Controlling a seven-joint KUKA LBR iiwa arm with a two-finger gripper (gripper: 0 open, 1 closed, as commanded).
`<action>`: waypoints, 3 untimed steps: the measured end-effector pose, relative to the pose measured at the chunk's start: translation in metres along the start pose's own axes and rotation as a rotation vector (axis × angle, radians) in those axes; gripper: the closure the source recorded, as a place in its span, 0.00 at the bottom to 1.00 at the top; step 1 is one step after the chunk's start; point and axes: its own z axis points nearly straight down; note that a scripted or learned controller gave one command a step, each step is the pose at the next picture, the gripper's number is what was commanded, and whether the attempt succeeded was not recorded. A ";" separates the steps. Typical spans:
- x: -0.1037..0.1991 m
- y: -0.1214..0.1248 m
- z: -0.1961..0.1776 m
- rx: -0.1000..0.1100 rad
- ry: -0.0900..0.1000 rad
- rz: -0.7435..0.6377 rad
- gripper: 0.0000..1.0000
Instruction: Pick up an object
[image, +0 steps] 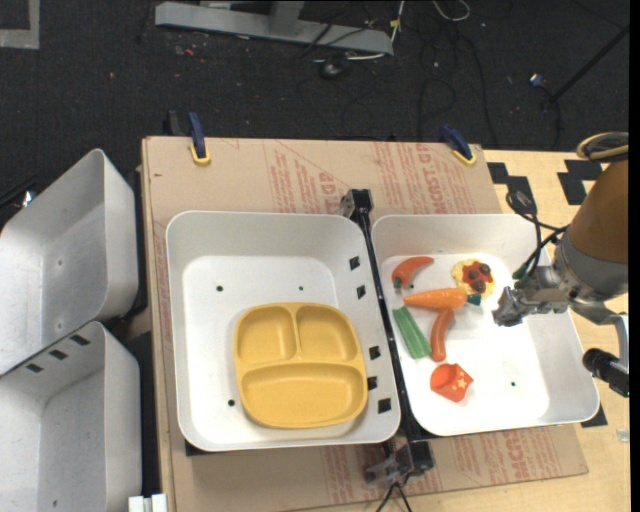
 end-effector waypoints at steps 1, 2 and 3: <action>0.000 0.001 -0.028 0.000 0.000 0.000 1.00; 0.058 -0.001 -0.031 0.005 0.004 -0.005 1.00; 0.120 0.010 -0.041 0.002 0.003 -0.007 1.00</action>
